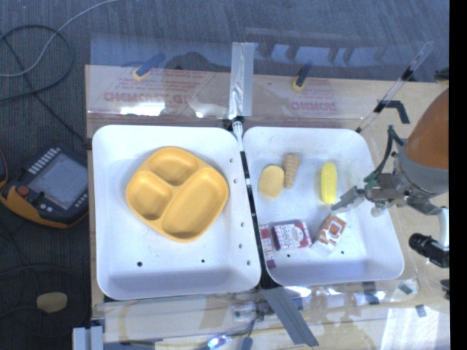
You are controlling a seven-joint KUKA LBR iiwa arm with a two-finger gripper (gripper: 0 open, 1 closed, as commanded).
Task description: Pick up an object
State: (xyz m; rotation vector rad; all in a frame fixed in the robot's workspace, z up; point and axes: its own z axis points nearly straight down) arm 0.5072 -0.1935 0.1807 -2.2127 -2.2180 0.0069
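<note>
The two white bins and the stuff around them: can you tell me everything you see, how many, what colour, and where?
bins: two, white, side by side on the bench.
divided plate: one, yellow, left bin.
corn cob: one, yellow, right bin.
ice cream cone: one, tan, right bin, beside the potato-like piece.
potato-like piece: one, pale yellow, right bin.
flat packet: one, dark red, right bin, near front.
small carton: one, white and orange, right bin.
handheld controller: one, orange and grey, floor at left.
arm: one, grey with orange band, over the right bin's right edge.
gripper: one, grey, above the small carton.
</note>
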